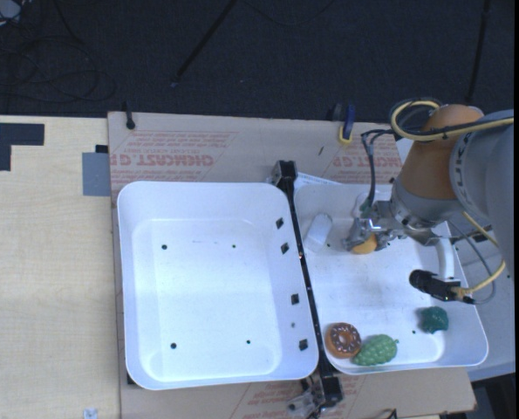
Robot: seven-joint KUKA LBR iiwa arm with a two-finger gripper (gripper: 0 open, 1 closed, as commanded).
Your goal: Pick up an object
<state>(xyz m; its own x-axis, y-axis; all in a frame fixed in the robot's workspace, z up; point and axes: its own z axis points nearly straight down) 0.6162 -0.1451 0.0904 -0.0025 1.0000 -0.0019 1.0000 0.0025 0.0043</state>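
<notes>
I see the gripper [365, 234] low in the right bin [468, 356], against a yellow-orange object [364, 247]; I cannot tell its grip state. A doughnut [342, 339], green lump [375, 350] and dark-green piece [433, 319] lie near the front wall.

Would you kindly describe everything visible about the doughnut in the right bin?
The doughnut is a small round ring, brown on top with tiny coloured sprinkles and a paler orange rim, looking like a toy. It lies flat near the front-left corner of the right bin, beside the bumpy green object, about touching it. The tool is well away.
</notes>
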